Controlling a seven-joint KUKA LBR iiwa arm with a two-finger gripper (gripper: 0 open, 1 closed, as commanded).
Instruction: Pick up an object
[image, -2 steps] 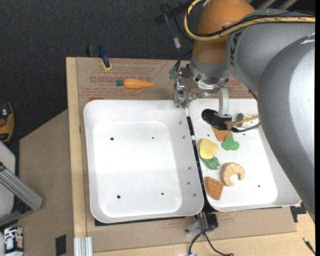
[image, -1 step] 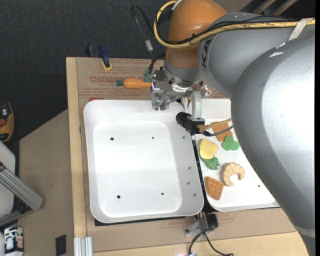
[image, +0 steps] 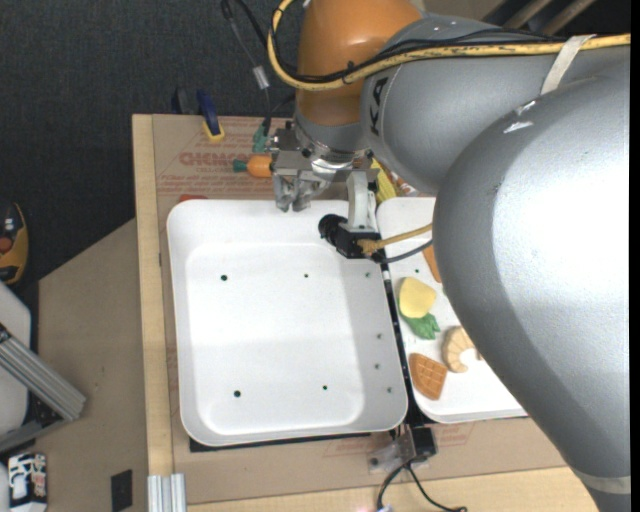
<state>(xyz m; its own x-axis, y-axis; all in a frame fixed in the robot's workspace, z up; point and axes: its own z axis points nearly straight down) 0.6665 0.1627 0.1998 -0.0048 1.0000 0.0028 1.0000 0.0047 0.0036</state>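
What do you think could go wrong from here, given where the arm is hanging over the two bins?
1. The tool sits at the far rim of the left bin, away from the toy food, so a grasp here would probably catch nothing.
2. The yellow piece, green piece and waffle crowd the right bin's near corner by the divider, so picking one may knock another.
3. The arm covers much of that bin.

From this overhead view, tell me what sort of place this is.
Probably a robot lab's picking bench: a grey arm reaches over two white bins, toy food lies in the right one, and loose cables trail off.
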